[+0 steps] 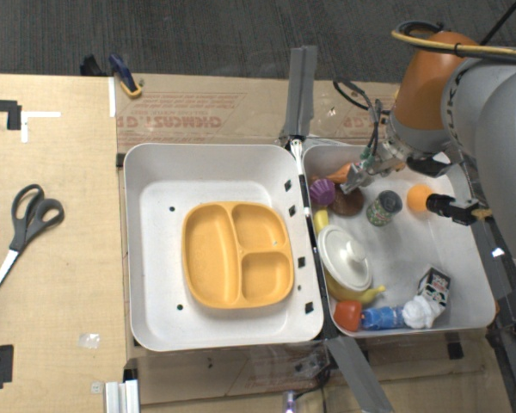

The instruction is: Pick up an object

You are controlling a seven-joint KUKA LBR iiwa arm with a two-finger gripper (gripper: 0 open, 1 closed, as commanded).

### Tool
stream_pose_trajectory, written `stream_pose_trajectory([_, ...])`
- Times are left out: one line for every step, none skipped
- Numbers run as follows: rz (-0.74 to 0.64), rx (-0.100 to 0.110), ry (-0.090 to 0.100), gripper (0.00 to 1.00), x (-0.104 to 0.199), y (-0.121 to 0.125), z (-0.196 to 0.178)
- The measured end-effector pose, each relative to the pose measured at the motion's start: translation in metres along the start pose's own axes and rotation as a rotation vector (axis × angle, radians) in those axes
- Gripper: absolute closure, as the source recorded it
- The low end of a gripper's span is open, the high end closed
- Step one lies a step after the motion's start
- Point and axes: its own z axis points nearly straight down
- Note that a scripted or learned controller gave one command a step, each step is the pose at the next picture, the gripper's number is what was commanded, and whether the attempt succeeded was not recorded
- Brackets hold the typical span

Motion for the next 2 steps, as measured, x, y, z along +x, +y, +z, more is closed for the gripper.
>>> stream_pose_trajectory([0.166,0.004,0.006,1.0,-0.039,-0.016,-0.134])
stream_pose_trajectory([0.308,0.006,0.007,1.0,-0.107,-0.043,-0.01])
